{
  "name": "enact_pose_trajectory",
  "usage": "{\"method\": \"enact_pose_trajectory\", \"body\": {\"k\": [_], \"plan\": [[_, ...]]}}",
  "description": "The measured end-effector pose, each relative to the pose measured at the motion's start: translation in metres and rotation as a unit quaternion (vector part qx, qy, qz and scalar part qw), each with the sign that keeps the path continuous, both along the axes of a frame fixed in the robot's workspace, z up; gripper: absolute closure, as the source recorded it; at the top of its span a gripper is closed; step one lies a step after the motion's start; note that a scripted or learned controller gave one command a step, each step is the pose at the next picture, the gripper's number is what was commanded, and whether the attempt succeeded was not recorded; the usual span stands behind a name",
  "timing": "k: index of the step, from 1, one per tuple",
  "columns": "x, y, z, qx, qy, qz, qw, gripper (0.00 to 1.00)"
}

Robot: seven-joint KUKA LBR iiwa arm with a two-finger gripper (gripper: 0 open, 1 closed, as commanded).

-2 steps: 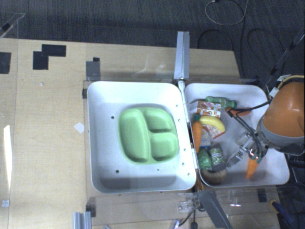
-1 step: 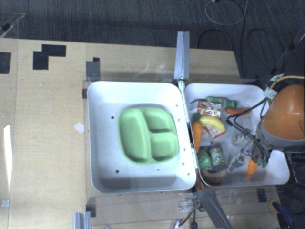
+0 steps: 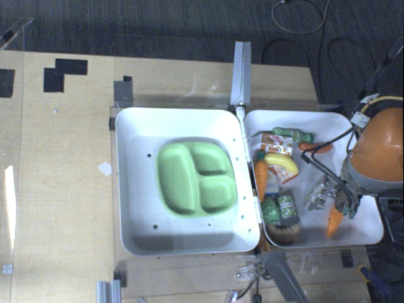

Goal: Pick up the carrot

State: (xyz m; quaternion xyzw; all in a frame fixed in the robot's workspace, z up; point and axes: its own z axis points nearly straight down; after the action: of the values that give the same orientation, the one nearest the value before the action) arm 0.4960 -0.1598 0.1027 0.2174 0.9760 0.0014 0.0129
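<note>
Carrot, small orange tapered plastic (image 3: pixel 333 221): hangs beneath the jaws (image 3: pixel 335 202) (grasp state cannot be told) at right white bin (image 3: pixel 372 232) front, seemingly mid-pick.

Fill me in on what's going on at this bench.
A grey arm with an orange band reaches into the right bin, its gripper low over a carrot near the front edge. A second carrot lies by the divider among other food items. The left bin holds a green divided tray.
</note>
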Motion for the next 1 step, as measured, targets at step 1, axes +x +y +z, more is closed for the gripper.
{"method": "enact_pose_trajectory", "body": {"k": [1], "plan": [[-0.0001, 0.0000, 0.0000, 0.0000, 0.000, 0.000, 1.0000, 0.00]]}}
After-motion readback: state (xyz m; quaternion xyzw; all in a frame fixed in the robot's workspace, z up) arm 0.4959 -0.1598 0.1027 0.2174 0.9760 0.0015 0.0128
